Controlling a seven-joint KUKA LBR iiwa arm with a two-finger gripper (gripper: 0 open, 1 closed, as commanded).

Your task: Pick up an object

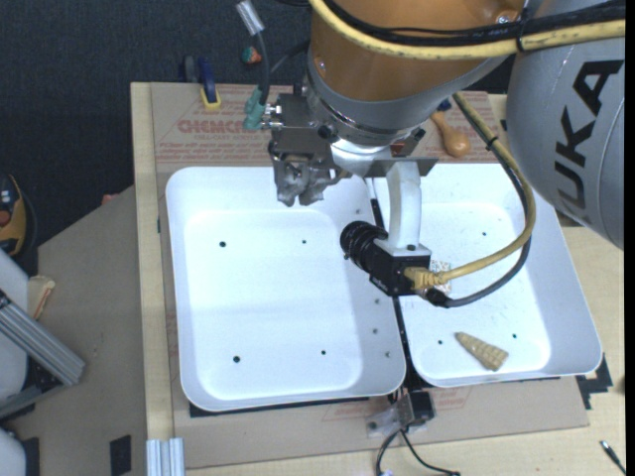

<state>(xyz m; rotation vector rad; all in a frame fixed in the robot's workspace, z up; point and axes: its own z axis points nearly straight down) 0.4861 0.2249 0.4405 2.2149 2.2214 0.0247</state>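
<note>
Camera view: gripper (298,181), finger state unreadable, nothing visibly held, hangs over left white bin's (198,365) far edge, while tan ridged cone-shaped object (482,349) lies well off in right white bin's (556,296) near corner.

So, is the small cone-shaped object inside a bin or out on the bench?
Inside. The cone-shaped object lies flat on the floor of the right bin, near its front edge.

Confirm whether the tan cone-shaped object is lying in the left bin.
No. The tan cone-shaped object lies in the right bin, near its front edge, not in the left bin.
</note>
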